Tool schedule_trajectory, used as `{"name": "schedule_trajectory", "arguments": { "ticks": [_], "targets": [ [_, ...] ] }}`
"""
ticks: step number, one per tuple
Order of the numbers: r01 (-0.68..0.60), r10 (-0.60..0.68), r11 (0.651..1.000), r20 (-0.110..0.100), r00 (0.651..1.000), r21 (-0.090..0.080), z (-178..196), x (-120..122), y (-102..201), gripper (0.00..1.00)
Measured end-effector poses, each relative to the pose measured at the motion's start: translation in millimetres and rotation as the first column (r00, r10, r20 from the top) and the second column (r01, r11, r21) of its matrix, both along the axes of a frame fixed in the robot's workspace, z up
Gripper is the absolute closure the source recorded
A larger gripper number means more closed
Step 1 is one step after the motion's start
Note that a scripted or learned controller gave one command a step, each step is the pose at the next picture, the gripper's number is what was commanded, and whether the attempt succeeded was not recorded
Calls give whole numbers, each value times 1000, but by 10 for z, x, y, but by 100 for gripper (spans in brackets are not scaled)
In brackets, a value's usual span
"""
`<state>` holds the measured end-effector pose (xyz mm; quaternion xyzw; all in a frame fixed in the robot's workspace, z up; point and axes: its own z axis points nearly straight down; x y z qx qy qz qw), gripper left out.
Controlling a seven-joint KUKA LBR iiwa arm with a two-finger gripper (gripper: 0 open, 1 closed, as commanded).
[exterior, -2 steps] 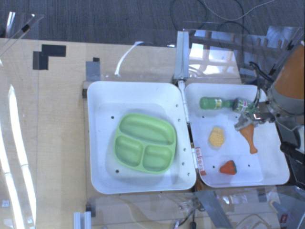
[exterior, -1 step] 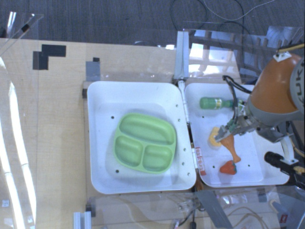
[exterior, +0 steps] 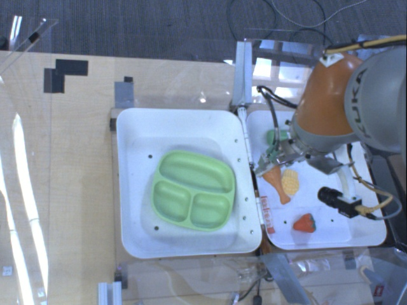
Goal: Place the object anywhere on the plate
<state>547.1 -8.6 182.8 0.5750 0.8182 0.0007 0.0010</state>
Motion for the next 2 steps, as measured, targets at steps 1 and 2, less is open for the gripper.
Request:
{"name": "schedule_trajectory", "arguments": {
  "ticks": [1, 2],
  "targets": [
    [-70, 70, 998, -1, 998, 0, -3, -50, 798, 100],
    [-70, 70, 998, -1, 998, 0, -3, -50, 796, 0]
  ]
}}
